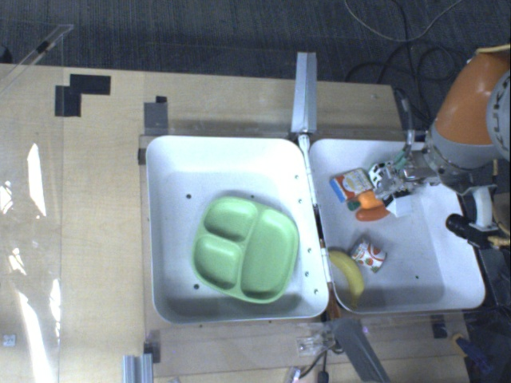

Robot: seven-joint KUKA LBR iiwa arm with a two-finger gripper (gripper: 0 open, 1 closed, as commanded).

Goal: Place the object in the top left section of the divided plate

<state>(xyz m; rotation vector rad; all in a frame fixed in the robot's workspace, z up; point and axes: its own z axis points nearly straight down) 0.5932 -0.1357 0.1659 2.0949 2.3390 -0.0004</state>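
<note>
On the bench we see two white bins (164,238). The gripper (389,183) hangs over the right bin, an orange carrot (370,209) just below it; whether it grips, we cannot tell. The green divided plate (246,250) lies well left.

A yellow banana (348,272) is lying at the near left corner of the right white bin (447,282), and a small crumpled red-and-white packet (368,255) is sitting just beside it. A red-and-white flat carton (351,185) is resting farther back in the same bin.
</note>
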